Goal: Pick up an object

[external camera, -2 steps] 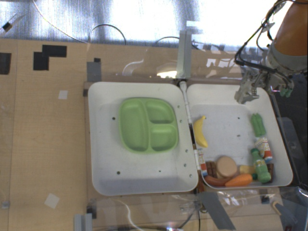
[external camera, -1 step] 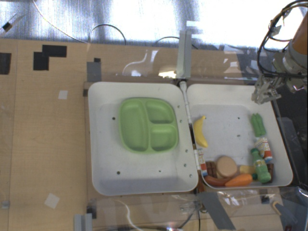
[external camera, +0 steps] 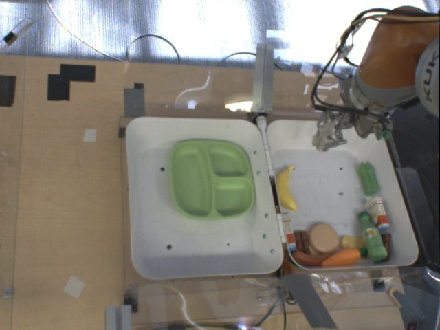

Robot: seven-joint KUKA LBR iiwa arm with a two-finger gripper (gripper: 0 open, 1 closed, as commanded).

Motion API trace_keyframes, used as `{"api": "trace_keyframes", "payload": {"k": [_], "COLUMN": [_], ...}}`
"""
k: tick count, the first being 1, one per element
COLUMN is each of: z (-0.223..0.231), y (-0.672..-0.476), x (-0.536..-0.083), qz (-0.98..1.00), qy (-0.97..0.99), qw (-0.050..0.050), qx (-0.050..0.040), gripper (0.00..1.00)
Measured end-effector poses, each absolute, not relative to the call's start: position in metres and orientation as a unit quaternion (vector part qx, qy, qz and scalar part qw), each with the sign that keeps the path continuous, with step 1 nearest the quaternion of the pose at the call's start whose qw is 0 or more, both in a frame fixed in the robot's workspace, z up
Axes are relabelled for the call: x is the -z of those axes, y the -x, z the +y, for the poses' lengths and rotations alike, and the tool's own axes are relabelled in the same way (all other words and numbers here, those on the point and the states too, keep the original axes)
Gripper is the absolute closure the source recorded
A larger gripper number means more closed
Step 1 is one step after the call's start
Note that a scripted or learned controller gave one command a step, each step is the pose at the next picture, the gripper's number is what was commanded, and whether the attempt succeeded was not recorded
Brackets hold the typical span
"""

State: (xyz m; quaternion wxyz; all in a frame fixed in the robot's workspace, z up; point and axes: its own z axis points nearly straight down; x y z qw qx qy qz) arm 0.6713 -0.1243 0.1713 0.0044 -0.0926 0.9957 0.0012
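The wooden counter (external camera: 62,205) carries two shallow white bins side by side, and the grey arm with its orange band (external camera: 395,53) leans in from the upper right. The left bin (external camera: 148,246) holds a green divided plate (external camera: 210,179), lying flat near its middle. The right bin (external camera: 323,177) holds the small things that could be picked: a yellow banana (external camera: 285,188) close to its left wall, its long axis running roughly top to bottom of the view; a green cucumber-like piece (external camera: 368,178) near the right wall, also lengthwise up and down; and a crowded heap along the near edge with a round tan disc (external camera: 323,239), an orange carrot (external camera: 341,258), a green bottle (external camera: 372,239) and a small bottle with a red and white label (external camera: 377,212). The gripper (external camera: 330,137) hangs over the far end of the right bin, with nothing seen between its fingers; whether they are spread or closed I cannot tell, since cables and the metal of the wrist blur them. From there the banana lies toward the near left, well apart, and the heap lies farther toward the near edge. The pieces in the heap overlap, so several are hard to name.
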Motion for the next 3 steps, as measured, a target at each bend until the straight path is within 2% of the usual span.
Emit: {"api": "trace_keyframes", "payload": {"k": [1, 2, 3], "z": [-0.185, -0.146, -0.189], "y": [-0.672, -0.586, -0.597], "x": [-0.264, -0.218, -0.266], "qz": [0.997, 1.000, 0.998], "qy": [0.075, -0.014, 0.067], "qw": [0.011, 0.004, 0.006], "qx": [0.0038, -0.0002, 0.0021], "gripper": [1.00, 1.00, 1.00]}}
